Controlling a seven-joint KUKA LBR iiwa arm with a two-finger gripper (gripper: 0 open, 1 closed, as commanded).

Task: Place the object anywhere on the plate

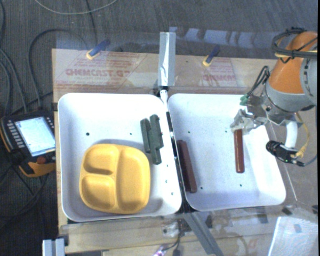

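Observation:
A yellow plate [116, 176] with three compartments lies at the front of the left bin [74, 111]. In the right bin [213, 116], a reddish-brown stick [239, 152] lies pointing front to back. My gripper [244, 121] hangs at the stick's far end, touching or just above it. I cannot see whether it grips the stick. A dark brown bar [186, 165] rests along the right bin's left wall. A dark green object [152, 137] lies in the left bin, just right of the plate's far corner.
The divider between the two bins [173, 143] runs between the green object and the brown bar. A metal post [166, 63] stands behind the bins. The arm's wrist and cables [285, 143] overhang the right bin's right side.

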